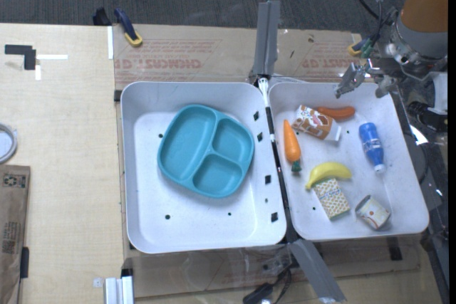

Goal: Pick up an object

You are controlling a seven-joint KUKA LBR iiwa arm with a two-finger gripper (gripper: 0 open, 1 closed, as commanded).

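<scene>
The right bin point(407, 174) holds several items: an orange carrot point(292, 142), a brown snack carton point(315, 123), an orange sausage-like piece point(336, 112), a blue bottle point(370, 144), a yellow banana point(329, 171), a patterned small box point(332, 198) and a tipped white cup point(373, 212). My gripper point(365, 82) hangs over the bin's far edge, above and to the right of the sausage piece. It is open, with nothing between its fingers.
The left bin point(142, 210) holds a blue divided plate point(206, 150). A grey post point(267, 39) rises behind the seam between the bins. Cables and the arm's body crowd the right side. A blue-yellow clamp point(127, 28) lies on the far bench.
</scene>
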